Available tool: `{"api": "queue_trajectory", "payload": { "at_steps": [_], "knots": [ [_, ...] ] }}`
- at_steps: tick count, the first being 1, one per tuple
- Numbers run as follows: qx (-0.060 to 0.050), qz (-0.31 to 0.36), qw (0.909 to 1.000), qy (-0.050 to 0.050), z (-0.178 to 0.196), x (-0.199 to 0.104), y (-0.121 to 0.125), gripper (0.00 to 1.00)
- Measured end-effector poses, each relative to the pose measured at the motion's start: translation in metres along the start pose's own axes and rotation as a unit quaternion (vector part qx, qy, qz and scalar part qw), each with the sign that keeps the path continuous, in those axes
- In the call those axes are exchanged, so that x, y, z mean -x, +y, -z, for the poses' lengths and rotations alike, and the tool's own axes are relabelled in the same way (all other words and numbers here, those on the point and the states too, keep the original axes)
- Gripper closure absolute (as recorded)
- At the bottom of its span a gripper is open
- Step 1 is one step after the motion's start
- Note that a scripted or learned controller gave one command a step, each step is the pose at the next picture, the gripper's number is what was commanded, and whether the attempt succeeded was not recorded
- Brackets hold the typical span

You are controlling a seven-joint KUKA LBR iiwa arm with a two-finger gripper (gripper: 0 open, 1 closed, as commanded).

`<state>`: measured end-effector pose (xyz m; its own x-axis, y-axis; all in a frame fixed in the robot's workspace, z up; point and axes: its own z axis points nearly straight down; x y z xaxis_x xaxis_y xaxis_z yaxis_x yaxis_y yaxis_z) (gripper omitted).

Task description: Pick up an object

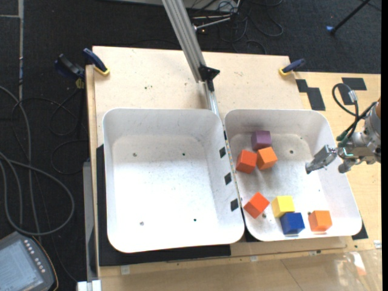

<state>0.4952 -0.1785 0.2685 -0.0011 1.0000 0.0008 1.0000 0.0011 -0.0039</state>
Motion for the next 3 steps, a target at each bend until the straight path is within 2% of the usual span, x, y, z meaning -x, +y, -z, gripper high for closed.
{"api": "queue_trajectory", "payload": {
  "at_steps": [1, 2, 3],
  "knots": [
    [0.002, 0.000, 1.0000, -0.001, 0.002, 0.000, 0.001, 0.00],
    [0.000, -0.001, 1.0000, 0.000, -0.042, 0.001, 0.006, 0.00],
    [-0.001, -0.002, 1.0000, 0.000, -0.105, 0.007, 0.005, 0.00]
  ]
}}
